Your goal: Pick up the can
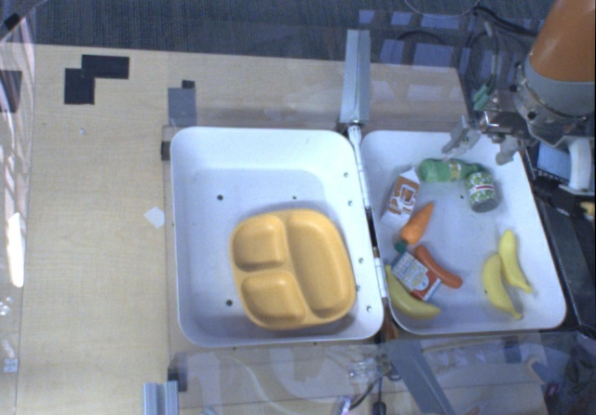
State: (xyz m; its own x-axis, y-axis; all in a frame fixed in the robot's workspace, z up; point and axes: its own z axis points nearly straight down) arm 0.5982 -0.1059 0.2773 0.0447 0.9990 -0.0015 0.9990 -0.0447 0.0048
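We start with the two white bins: the left bin carries a yellow divided tray toward its five o'clock side, and the right bin holds all the small clutter. The arm comes in over the right bin's one o'clock corner, and its gripper hangs just above that bin's twelve o'clock rim with its two fingers spread apart and nothing between them. The can, small with a green label, lies on the bin floor just at six o'clock of the gripper, apart from it, touching a green leafy item at its ten o'clock. Further round we see a small carton, a carrot, a second carrot and a packet near the centre, a banana at seven o'clock and two more bananas at four o'clock. We judge the task barely begun: the approach looks nearly lined up, while the descent, the grasp and the lift all remain
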